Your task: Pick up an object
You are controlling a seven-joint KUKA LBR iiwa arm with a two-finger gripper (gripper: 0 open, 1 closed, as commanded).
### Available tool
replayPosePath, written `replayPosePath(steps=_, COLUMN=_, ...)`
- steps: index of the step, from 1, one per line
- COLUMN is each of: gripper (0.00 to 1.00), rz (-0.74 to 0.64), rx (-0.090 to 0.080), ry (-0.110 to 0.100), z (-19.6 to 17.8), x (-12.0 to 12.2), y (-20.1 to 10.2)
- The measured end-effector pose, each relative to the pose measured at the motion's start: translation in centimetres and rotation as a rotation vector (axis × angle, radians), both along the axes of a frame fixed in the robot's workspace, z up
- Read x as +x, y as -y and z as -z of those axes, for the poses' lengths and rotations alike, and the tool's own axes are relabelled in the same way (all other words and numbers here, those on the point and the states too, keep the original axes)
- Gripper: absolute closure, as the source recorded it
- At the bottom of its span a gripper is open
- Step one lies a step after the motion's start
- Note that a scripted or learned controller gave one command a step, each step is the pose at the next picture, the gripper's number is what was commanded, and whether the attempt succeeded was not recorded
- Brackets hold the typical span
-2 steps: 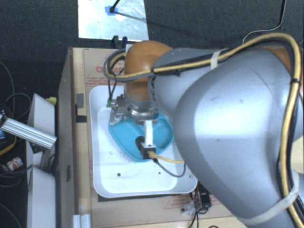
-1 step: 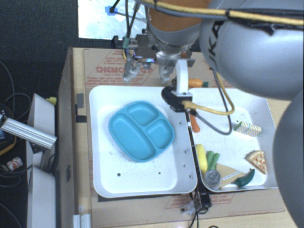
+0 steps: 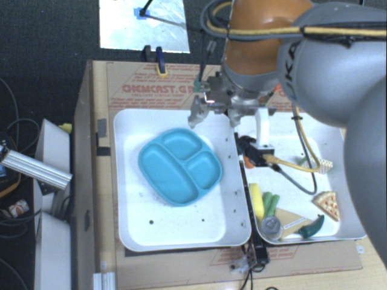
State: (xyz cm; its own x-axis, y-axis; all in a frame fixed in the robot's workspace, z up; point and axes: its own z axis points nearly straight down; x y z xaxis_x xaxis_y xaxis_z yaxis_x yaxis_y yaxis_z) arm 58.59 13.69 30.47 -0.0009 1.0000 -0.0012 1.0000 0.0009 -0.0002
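Gripper [image 3: 214,118] hangs at upper centre of the frame, over the far rim between the two bins, fingers spread apart, nothing between them. Blue divided plate [image 3: 180,165] lies in the left bin [image 3: 175,231]. Right bin [image 3: 347,237] holds a pizza slice [image 3: 327,205], yellow banana [image 3: 257,199], and green pepper [image 3: 312,227] at lower right.

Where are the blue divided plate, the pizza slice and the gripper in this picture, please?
blue divided plate [image 3: 179,165]: camera view, on its central dividers.
pizza slice [image 3: 327,205]: camera view, on its topping face.
gripper [image 3: 214,119]: camera view, midway between its fingertips.
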Motion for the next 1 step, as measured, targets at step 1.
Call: replayPosePath(steps=1, gripper=0.0, rz=0.0, rx=0.0, ry=-0.001, z=6.0, x=0.9, y=5.45)
